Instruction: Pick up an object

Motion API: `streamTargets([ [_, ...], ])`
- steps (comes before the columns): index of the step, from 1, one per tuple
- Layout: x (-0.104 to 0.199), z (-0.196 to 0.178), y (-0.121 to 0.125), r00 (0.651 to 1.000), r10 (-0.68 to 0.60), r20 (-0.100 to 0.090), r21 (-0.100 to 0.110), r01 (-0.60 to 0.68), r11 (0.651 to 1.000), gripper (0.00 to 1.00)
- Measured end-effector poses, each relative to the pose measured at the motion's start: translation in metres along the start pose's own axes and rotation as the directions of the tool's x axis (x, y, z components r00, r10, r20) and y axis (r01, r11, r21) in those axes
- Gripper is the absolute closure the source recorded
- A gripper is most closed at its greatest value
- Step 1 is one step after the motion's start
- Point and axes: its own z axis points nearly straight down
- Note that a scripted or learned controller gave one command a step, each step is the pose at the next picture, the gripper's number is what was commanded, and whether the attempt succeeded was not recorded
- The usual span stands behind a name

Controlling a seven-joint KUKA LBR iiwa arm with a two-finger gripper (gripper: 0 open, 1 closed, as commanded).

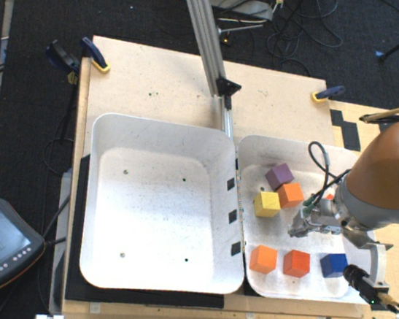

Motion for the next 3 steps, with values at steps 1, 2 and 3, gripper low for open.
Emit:
streamTargets([
  [1,0.000,-0.064,0.004,1.000,-0.004,0.002,-0.006,0.004,1.000,1.00],
  [2,0.000,-0.054,0.004,1.000,-0.003,0.000,0.003,0.003,1.000,1.00],
  [3,0.056,-0.067,0.021,1.000,-0.010,-0.002,0.000,0.010,1.000,1.00],
])
